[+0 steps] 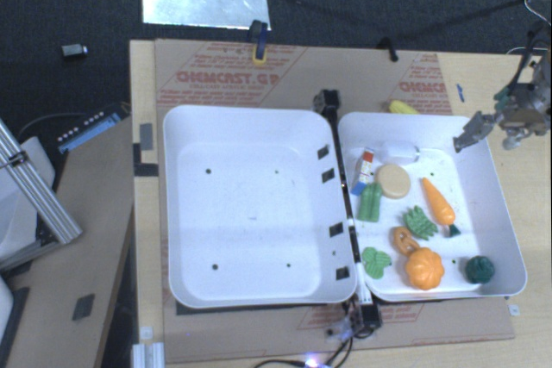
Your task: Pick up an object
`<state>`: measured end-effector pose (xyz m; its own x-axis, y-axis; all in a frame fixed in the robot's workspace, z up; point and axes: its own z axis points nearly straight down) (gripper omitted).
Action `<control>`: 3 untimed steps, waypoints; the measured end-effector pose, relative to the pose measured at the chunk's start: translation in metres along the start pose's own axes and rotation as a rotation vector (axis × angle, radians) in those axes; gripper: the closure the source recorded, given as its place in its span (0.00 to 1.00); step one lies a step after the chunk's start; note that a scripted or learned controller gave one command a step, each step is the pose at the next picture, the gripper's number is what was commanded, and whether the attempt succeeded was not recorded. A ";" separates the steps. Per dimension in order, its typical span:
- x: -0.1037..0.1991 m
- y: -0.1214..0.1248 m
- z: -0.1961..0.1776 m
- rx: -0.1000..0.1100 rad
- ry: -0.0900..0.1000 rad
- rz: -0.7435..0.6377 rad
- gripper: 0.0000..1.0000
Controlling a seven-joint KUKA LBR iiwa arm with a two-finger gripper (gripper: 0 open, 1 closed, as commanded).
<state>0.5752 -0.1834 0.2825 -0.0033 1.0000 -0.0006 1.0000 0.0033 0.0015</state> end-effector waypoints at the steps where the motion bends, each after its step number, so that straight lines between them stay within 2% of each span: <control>1: -0.024 0.020 0.108 0.005 0.001 0.002 0.00; 2: 0.033 0.009 0.200 -0.003 0.002 -0.002 0.00; 3: 0.102 0.099 0.194 -0.011 -0.003 -0.009 0.00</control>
